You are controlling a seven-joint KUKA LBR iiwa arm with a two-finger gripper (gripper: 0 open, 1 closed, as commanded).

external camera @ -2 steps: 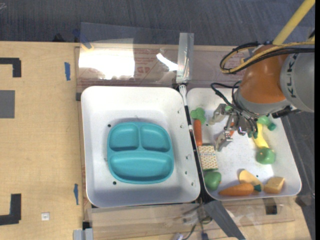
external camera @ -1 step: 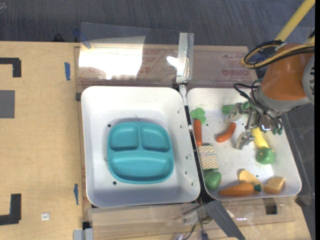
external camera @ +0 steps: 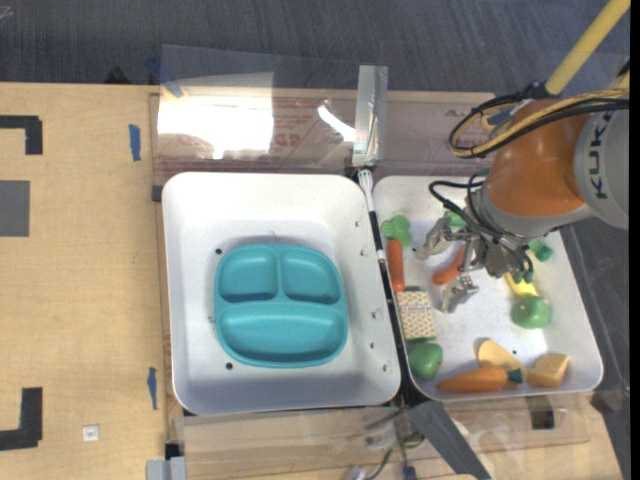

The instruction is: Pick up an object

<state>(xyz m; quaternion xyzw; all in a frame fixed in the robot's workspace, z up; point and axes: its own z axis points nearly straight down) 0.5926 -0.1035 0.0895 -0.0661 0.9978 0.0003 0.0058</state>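
**Tool hovering low over a crowded bin**

Right now the grey arm with its orange band (external camera: 535, 173) is reaching in from the right edge of the tabletop (external camera: 70, 268) and hanging over the right-hand white bin (external camera: 585, 353). Its tool (external camera: 462, 258) is sitting low above the middle of that bin, metal fingers spread apart as far as I can judge, with nothing that I can make out lying between them. An orange stick-like piece (external camera: 456, 264) is showing right among the fingers, though whether it is being gripped I cannot say.

The candidates are all lying in the right bin: a red-orange carrot (external camera: 396, 264) along the left wall beneath a green leafy piece (external camera: 397, 229), a speckled cracker-like square (external camera: 417, 317) just beside it, a green round fruit (external camera: 425, 358) near the front, an orange carrot (external camera: 478, 378) along the front edge, a tan chunk (external camera: 549, 370) in the front right corner, and a green pear-like shape (external camera: 532, 313) with a yellow bit (external camera: 520, 286) near the right wall. The left bin (external camera: 190, 218) is holding a teal divided tray (external camera: 282, 303).

What worries me is the crowding. Coming down between pieces, the fingers could be closing on air, or nudging a rounded fruit so it rolls away. A pinch near the end of a carrot could be letting it swing and slip out on the lift.
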